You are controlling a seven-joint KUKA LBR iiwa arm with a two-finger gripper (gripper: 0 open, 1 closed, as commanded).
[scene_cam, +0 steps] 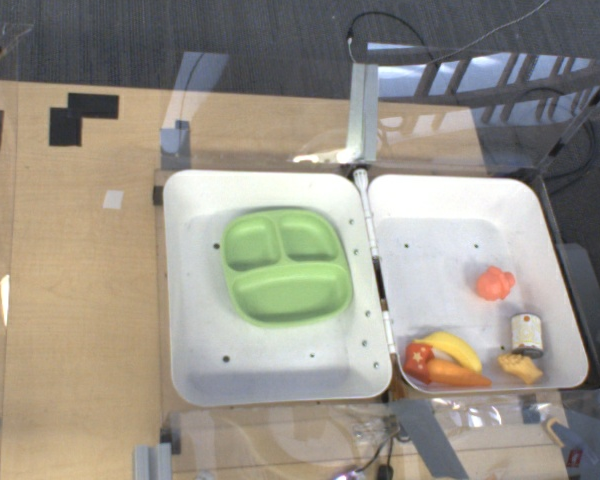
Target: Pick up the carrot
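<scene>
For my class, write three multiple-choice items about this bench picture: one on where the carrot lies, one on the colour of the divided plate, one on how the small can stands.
1. Where does the carrot lie?
A. On the green plate
B. At the near edge of the right bin, beside the banana
C. On the bench outside both bins

2. What colour is the divided plate in the left bin?
A. Green
B. Blue
C. Red

3. How does the small can stand?
A. Crushed flat
B. Stacked on the plate
C. Alone on the bin floor, near the right wall

Answers:
1 B: the carrot lies along the right bin front rim, touching the banana.
2 A: the plate is light green.
3 C: the can sits intact on the floor.
</scene>
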